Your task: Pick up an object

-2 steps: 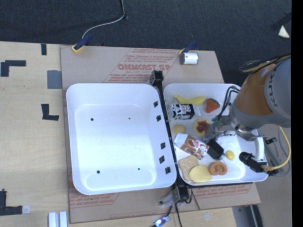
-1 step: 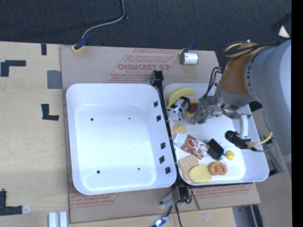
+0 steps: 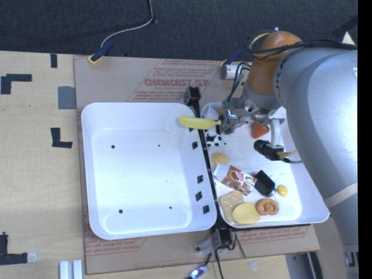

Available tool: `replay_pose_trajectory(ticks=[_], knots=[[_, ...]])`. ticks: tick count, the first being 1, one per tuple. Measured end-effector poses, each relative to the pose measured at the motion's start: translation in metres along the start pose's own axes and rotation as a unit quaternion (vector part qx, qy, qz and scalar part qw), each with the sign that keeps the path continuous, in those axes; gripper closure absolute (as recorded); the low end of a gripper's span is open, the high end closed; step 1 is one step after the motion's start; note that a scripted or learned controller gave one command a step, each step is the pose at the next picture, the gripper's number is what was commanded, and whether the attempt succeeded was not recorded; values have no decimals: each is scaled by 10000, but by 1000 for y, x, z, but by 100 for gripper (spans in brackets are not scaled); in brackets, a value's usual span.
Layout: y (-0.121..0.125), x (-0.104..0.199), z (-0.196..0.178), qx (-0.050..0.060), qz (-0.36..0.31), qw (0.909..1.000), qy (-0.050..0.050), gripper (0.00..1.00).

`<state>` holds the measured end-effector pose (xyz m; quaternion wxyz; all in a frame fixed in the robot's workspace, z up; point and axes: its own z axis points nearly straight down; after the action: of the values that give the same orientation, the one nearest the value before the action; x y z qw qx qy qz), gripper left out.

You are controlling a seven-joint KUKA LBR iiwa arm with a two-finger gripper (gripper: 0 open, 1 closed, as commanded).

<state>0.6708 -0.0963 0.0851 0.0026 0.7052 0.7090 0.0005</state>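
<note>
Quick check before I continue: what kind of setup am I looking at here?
Most likely a robotics lab bench for grasping trials. Two shallow white bins sit side by side on a cardboard sheet, the right bin holds toy food such as a pretzel, and a yellow banana hangs at the end effector.

The scene is lit brightly and evenly from overhead. The left white bin (image 3: pixel 142 167) is nearly washed out (its inner walls are barely told from its floor). A soft highlight is seen on the grey arm (image 3: pixel 325 109) at the right. Shadows are faint and short. Fine detail is softened throughout, and small items are rendered slightly blurred.
</note>
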Motion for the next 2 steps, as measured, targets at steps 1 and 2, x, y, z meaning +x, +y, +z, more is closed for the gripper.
replay_pose_trajectory(ticks=[1,2], knots=[[-3,-36,1,27,35,10000,5,100],[-3,-34,1,26,22,10000,8,0]])
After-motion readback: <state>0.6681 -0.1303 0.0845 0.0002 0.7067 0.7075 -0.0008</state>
